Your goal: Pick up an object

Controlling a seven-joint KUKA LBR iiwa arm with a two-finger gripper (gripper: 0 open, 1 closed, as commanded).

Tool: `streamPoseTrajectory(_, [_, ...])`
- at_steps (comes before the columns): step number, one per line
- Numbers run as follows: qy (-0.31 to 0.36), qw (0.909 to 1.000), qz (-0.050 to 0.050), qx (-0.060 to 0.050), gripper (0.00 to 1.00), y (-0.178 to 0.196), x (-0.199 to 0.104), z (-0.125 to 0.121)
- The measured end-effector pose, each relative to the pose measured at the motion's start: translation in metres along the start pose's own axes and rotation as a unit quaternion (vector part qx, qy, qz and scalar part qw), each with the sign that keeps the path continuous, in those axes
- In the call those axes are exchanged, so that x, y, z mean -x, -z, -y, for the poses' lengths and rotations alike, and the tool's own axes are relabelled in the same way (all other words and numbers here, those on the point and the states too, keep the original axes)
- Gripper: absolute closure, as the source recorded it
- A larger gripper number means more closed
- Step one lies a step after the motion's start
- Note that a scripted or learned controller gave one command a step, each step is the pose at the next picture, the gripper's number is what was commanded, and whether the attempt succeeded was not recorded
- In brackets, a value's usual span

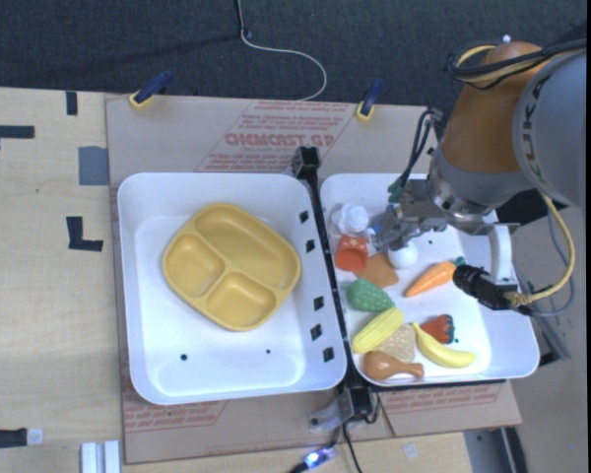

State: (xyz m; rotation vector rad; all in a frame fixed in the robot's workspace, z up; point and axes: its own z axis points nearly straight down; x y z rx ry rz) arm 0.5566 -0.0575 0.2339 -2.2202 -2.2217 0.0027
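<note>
Plastic toy food filled the right bin [517,358]: carrot [431,279], corn [376,329], banana [444,353], drumstick [392,366], green piece [369,296] and orange piece [352,254]. Over its far end sat the tool [402,239]; its grip could not be made out. Beside it, the left bin [143,215] held a yellow tray [231,264].

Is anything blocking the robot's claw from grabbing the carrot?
Nothing visible does. The gripper hangs over the right bin, just left of the carrot, with bare bin floor between them. A small white piece lies right beneath the gripper, beside the carrot, not on it.
</note>
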Motion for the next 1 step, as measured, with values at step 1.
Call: streamPoseTrajectory(1, [0.000,1.0000,0.000,-0.001,1.00,-0.0143,-0.0101,0.0025])
